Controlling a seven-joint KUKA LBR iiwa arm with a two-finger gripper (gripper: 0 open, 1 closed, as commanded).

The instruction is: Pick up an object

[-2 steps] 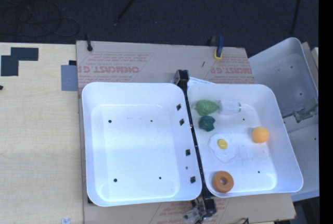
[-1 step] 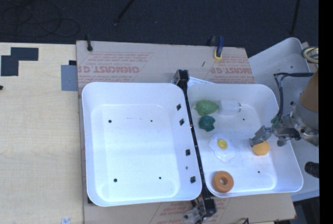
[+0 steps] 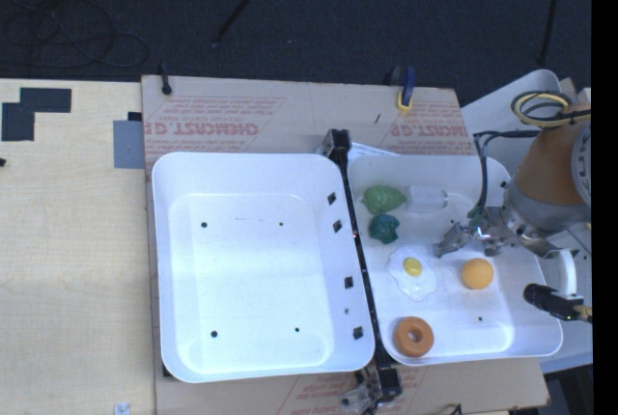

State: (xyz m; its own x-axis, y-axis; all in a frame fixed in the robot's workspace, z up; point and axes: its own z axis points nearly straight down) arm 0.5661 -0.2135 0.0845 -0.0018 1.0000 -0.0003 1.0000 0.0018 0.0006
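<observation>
The right bin [image 3: 541, 341] holds several small things. A light green leafy piece [image 3: 384, 199] and a dark teal lump [image 3: 385, 229] lie at its far left. A toy fried egg [image 3: 412, 272] lies in the middle, an orange ball [image 3: 476, 274] to its right and a brown doughnut [image 3: 414, 337] near the front. A pale clear item [image 3: 426, 199] rests by the far wall. My gripper [image 3: 446, 241] hangs low over the bin between the egg and the ball. Its fingers point left, open, with nothing between them.
The left bin [image 3: 174, 210] stands beside the right one, a black-clipped divider [image 3: 350, 249] between them. Both rest on a cardboard sheet [image 3: 241, 119] on the wooden bench. The arm's orange band [image 3: 550, 167] is over the right bin's far right corner.
</observation>
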